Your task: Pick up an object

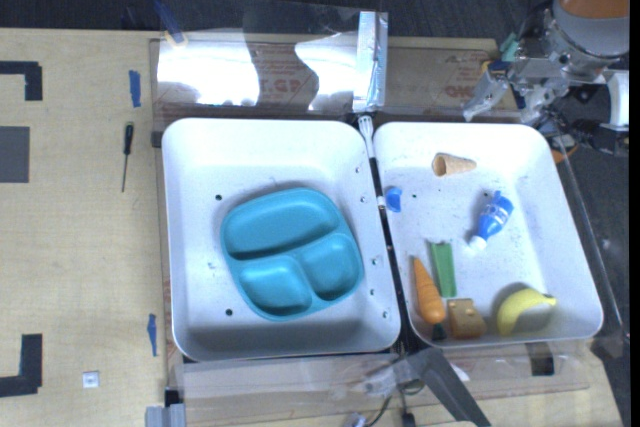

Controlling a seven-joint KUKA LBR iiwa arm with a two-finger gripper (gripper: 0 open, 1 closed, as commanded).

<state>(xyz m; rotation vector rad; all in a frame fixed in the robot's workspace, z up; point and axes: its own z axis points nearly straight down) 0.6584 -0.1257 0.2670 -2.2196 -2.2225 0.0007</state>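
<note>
Progress: the pick has not begun, judging from the layout. The gripper (520, 95) sits at the upper right of the frame, above the far rim of the right bin (575, 245) and outside it, with nothing visible between its parts. Whether the claw is released or clenched cannot be told at this angle.

Candidate objects all lie loose in the right bin:
- a cone (453, 164) at upper centre, lying on its side;
- a blue bottle (491, 218) with a white cap, mid-bin, tilted;
- a small blue piece (392, 200) near the bin's left wall;
- a carrot (428, 290) at lower left, with a green stick (443, 267) just beside it;
- a brown block (464, 317) touching or nearly touching the carrot's lower end;
- a lemon (523, 308) at lower right.

The left bin (190, 165) holds a blue divided tray (290, 250), resting flat.

Remaining: approach, descent over one object, closure and lift. All of it is outstanding. The cone and bottle are nearest the arm and stand apart from their neighbours; the carrot, stick and block are crowded.

Writing: faint reddish print shows on the board (450, 75) behind the bins, too small and glare-washed to read. No brand or label is legible on any object.
</note>
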